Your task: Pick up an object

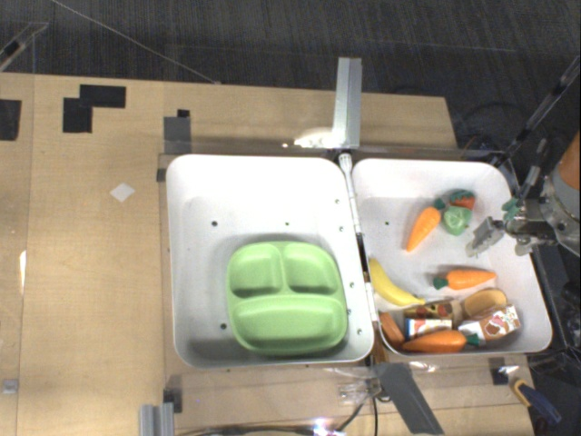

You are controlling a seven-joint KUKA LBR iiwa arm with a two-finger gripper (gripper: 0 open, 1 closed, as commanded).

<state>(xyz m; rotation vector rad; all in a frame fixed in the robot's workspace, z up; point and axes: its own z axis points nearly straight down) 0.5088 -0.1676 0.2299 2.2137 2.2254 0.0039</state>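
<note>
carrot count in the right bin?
3, maybe more under the pile. One carrot slants near mid-bin, another lies flat below it, and a third sits in the clutter at the front edge beside the banana.

A light wooden bench [82, 271] filled most of the scene, spreading away to the gripper's far side. Black square markers [94, 104] sat on its top far across from the gripper. Beyond the bench lay dark grey carpet [272, 16] with a fine ribbed weave. A grey metal post [349, 103] stood at the bench's back edge, with a bright glint of light at its foot.
</note>
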